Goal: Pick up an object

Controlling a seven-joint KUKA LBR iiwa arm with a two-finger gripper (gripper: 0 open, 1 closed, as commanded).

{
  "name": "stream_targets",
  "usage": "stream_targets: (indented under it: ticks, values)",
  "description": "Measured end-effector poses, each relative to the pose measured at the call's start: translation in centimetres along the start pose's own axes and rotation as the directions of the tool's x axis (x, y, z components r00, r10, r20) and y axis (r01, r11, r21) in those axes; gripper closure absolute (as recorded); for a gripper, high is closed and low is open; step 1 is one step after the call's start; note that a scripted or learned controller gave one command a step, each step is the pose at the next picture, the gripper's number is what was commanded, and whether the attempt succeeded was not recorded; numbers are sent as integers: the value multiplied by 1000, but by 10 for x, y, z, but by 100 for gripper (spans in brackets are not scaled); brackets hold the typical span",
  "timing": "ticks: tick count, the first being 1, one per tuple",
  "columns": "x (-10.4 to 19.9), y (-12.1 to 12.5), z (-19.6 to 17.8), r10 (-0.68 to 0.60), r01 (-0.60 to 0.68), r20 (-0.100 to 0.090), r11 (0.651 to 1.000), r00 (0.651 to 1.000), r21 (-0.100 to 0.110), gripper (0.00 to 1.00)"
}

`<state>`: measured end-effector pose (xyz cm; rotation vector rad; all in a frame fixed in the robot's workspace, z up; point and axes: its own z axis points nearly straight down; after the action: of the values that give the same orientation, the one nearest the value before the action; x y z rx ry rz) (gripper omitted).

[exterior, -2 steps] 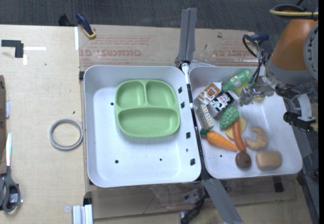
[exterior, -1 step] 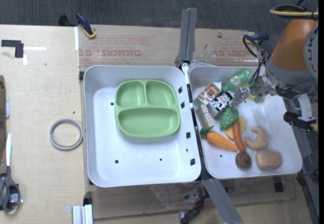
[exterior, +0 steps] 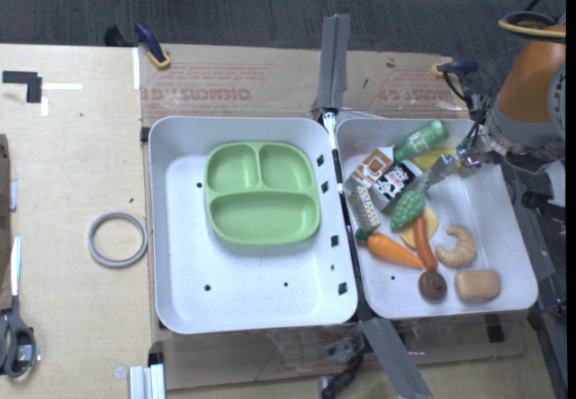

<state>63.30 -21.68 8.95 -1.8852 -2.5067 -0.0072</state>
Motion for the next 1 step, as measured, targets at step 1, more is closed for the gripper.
stream_targets:
  ticks: [1]
  values:
    - [34, -45, 0, 158, -158, 5, 987, 987, 3, 0]
